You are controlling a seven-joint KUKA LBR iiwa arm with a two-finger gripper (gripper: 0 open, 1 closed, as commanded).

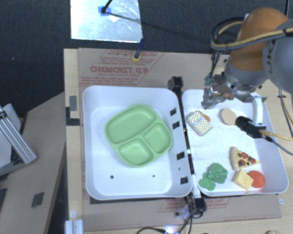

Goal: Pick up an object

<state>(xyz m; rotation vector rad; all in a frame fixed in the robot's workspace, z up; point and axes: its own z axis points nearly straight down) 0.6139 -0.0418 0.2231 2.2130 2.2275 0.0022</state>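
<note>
Right bin (276, 172): tool (211, 101) beside patterned packet (199, 123), tan disc (228, 116).

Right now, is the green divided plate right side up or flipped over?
Right side up. The green plate lies flat in the left bin with its three hollows facing up, and nothing sits in them.

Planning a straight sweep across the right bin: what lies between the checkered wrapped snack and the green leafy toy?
Nothing: in the camera view, bare white bin floor runs from the checkered wrapped snack down to the green leafy toy.
</note>
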